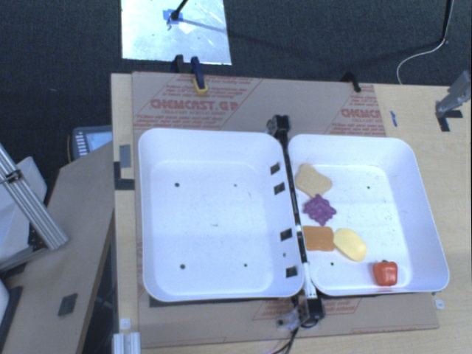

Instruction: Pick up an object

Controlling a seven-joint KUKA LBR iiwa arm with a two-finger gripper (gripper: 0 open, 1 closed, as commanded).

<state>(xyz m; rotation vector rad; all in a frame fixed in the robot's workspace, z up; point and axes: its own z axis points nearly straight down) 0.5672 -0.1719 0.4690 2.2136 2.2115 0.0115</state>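
The right bin [413,169] holds several small objects along its left side and front. A tan block [313,179] lies nearest the divider. Just below it sits a purple, bumpy piece [319,209], then an orange block [318,238]. A yellow oval [350,244] rests beside the orange block, and a red pepper-like object [385,273] lies near the front wall. A grey piece of the gripper [456,96] pokes in at the right edge, above the bench and well behind and to the right of all these objects.
The left bin [147,198] stands beside the right one, joined by a black clamp strip [289,198]. Both rest on a cardboard sheet [221,102]. A shiny metal plate [175,21] lies on the dark floor behind. A cable [431,46] hangs at the back right.
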